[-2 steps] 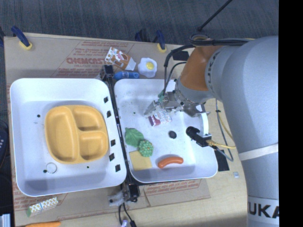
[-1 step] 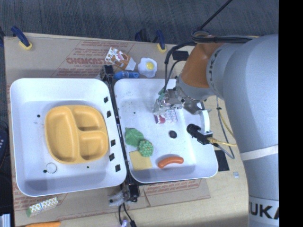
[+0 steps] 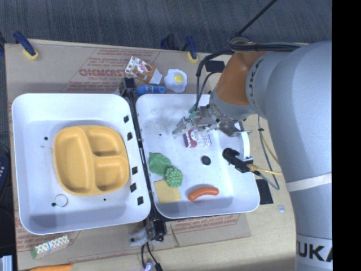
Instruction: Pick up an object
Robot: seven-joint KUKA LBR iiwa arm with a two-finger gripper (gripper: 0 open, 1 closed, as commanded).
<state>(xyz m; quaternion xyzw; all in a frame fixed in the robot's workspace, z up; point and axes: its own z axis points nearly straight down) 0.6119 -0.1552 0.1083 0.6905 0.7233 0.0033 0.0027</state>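
Where the grey arm (image 3: 287, 123) reaches in from the right, its orange band sits above the right bin (image 3: 169, 109) and the jaws hang low over that bin's middle, at the gripper (image 3: 196, 127). How far the jaws stand apart I cannot tell; metal parts and cables crowd the spot. Just beneath them lies a small red and white packet (image 3: 194, 139), touching or nearly touching the tool, but nothing shows plainly between the fingers.

Toward the near edge of the same bin lie a green leafy piece (image 3: 158, 162), a green knobbly ball (image 3: 174, 176) just beside it, a pale yellow square slice (image 3: 167, 191) and an orange sausage (image 3: 202, 192). A small dark spot (image 3: 206, 161) marks the bin floor near the middle.

Side by side with it, the left bin (image 3: 34, 112) holds a yellow divided tray (image 3: 90, 158), lying flat.

Both bins rest on the bench (image 3: 73, 55), which is covered with brown printed cardboard. At the far edge, blue clamps (image 3: 26, 44) grip the board. Near the gap between the bins, on the cardboard, lie a small printed carton (image 3: 139, 69), a blue object (image 3: 150, 89) and a white and yellow piece (image 3: 176, 79). Beyond the bench runs grey carpeted floor (image 3: 113, 10).
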